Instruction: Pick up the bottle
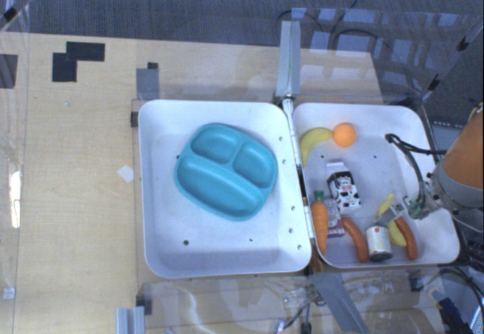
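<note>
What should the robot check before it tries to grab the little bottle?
1. Bottle found: ok. The bottle lies in the right bin, near its middle.
2. Bottle free on top: ok. Nothing lies over it.
3. Room around it: not ok. The carrot sits right next to its lower left end, and a sausage lies just below.
4. Claw position: not ok. The arm is at the bin's right edge, well away from the bottle.
5. Claw ready to grab: cannot tell. It is too hard to make out by the arm's end.
6. Path across the bin: ok. The bin floor between arm and bottle is bare.
</note>
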`<state>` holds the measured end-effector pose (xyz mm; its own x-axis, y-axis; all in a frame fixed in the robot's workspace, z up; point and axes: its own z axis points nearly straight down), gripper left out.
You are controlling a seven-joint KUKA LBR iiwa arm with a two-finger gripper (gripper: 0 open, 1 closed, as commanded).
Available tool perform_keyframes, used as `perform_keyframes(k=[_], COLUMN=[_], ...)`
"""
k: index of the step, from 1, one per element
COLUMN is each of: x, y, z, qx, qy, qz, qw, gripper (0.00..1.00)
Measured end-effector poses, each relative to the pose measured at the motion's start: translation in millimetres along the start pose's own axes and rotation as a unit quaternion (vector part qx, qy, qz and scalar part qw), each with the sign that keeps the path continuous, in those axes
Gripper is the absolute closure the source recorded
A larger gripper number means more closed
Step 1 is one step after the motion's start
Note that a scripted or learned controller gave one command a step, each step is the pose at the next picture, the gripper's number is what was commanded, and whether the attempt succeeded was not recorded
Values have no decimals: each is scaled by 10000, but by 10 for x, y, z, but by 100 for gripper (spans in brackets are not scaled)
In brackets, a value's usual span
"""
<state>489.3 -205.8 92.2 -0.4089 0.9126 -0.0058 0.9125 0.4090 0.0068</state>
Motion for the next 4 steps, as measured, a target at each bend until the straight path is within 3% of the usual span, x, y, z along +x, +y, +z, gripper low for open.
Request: perform_keyframes(k=[4], x=[1], y=[-1], z=[1], qx=[1], qy=[1], qz=[0], qw=[10000], gripper=[0])
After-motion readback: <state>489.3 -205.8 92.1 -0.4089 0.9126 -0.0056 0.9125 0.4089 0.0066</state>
